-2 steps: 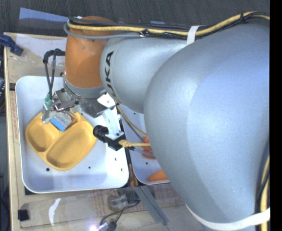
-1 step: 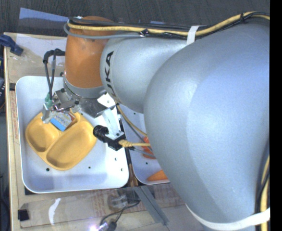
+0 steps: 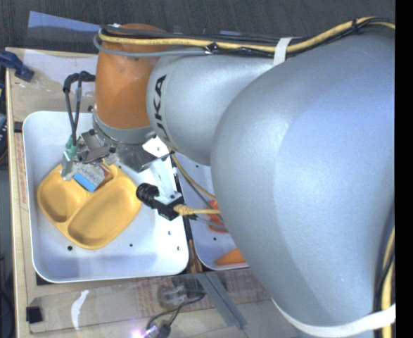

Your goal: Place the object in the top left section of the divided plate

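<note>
blue object [image 3: 88,180] in divided plate [image 3: 86,220] top section | end effector [image 3: 79,162] directly above, grip unclear | plate near bin wall

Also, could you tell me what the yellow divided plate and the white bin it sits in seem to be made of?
The yellow divided plate looks like moulded plastic with a matte to satin finish: rounded, soft-edged sections, even colour and only faint highlights. The shallow white bin seems to be smooth, rigid plastic, or possibly coated metal: its rim corners are rounded and its floor gives a soft sheen.
</note>
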Motion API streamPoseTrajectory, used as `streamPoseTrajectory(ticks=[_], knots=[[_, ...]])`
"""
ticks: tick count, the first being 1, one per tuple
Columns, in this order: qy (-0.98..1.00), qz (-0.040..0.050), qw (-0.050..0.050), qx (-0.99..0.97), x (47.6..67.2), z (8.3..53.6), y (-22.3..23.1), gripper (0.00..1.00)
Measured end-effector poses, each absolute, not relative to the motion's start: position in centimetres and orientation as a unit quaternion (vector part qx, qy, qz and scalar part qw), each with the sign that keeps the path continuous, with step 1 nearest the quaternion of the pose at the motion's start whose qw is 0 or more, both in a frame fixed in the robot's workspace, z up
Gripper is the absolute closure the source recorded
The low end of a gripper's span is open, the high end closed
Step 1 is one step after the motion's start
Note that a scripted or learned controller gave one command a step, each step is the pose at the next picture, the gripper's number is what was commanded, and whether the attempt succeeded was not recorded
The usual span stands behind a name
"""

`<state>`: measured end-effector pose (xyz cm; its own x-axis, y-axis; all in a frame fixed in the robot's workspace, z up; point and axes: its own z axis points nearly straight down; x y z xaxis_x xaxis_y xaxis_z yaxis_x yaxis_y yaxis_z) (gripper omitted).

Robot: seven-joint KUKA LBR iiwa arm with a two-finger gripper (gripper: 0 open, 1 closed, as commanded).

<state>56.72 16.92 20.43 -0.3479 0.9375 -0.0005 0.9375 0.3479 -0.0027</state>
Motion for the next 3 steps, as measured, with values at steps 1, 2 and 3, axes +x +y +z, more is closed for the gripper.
streamPoseTrajectory(ticks=[1, 2, 3], knots=[[-0.821, 0.0013, 0.001, -0.571, 56.72, 20.43, 16.93, 0.0], [-0.821, 0.0013, 0.001, -0.571, 56.72, 20.43, 16.93, 0.0], [-0.821, 0.0013, 0.001, -0.571, 56.72, 20.43, 16.93, 0.0]])
